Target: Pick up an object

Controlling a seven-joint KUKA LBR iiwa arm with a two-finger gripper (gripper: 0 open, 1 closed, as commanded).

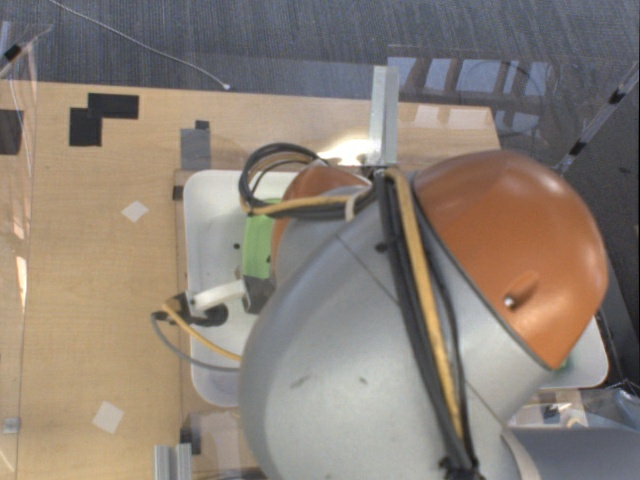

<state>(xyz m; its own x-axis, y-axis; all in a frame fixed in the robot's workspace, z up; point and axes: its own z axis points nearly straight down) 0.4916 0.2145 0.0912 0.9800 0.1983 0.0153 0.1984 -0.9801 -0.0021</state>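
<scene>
This looks like a robotics lab. A wooden bench [90, 268] with black markers [100, 116] stands on grey carpet [300, 18]. Clear panels [480, 78] surround it.

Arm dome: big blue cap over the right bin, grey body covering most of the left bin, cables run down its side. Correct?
Not quite. The dome is orange, not blue, as the camera view shows. The rest holds: it sits over the right bin, the grey arm body covers most of the left bin, and cables run down its side.
</scene>
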